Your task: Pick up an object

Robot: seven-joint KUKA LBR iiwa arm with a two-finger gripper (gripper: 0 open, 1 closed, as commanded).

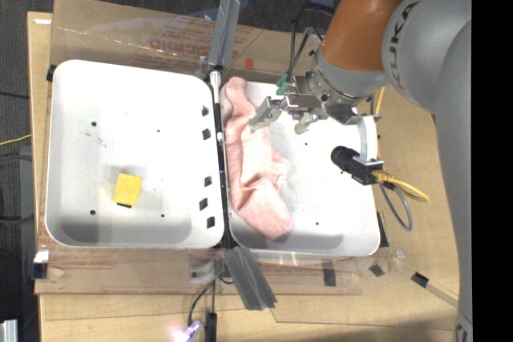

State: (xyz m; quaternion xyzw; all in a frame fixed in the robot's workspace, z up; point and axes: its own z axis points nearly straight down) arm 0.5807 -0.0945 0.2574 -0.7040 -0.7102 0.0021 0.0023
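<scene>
Hovering above the right bin, the pincer hangs spread apart, grasping nothing; the pink cloth lies just below and left of it. A yellow block sits in the left bin. "KUKA" marks the arm.

- Bench: light wood top, its bare edge showing along the left side.
- Cardboard sheet: brown, flat on the bench, reaching out past the far and near edges of the bins.
- Left bin: shallow, white, rounded corners, resting on the cardboard.
- Right bin: shallow, white, just beside the left bin.
- Grey divider strip: runs between the two bins from the far side to the near side.
</scene>
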